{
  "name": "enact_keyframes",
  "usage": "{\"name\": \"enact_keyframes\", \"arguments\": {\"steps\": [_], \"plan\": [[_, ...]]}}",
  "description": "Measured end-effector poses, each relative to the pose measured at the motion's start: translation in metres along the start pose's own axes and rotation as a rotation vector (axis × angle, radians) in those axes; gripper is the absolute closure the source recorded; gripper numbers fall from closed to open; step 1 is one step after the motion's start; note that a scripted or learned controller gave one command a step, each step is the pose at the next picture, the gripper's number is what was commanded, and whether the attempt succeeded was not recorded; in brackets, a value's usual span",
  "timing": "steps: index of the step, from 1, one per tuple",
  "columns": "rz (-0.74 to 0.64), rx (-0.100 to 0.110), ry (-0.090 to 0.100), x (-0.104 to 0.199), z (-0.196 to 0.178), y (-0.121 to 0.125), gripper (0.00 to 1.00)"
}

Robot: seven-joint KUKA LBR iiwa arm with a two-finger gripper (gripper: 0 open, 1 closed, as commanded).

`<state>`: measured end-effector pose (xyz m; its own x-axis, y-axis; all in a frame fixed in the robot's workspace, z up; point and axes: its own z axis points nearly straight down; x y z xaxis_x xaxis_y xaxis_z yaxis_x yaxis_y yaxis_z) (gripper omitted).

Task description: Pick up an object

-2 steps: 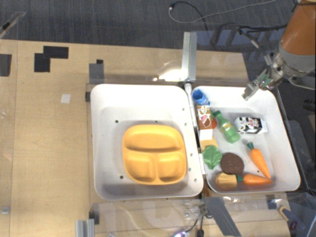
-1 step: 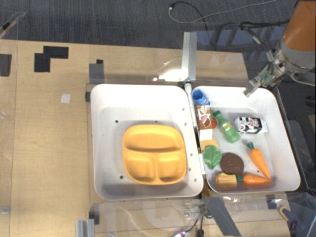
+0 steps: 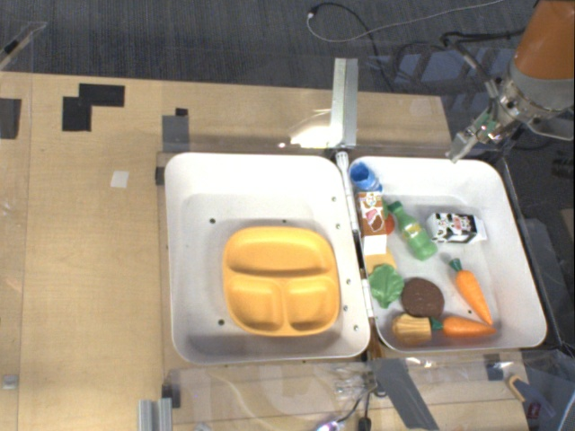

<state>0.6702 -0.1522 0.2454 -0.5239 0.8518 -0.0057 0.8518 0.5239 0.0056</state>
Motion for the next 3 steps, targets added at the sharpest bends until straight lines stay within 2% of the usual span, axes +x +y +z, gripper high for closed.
{"name": "enact_keyframes", "arguments": {"steps": [1,2,3], "plan": [[-0.006,-0.007,-0.007,0.000,-0.014,0.003,1.00],[0.037,-0.001,0.000,0.010,0.010,0.006,1.00],[0.128,-0.002,-0.002,-0.019,0.011,-0.011,1.00]]}}
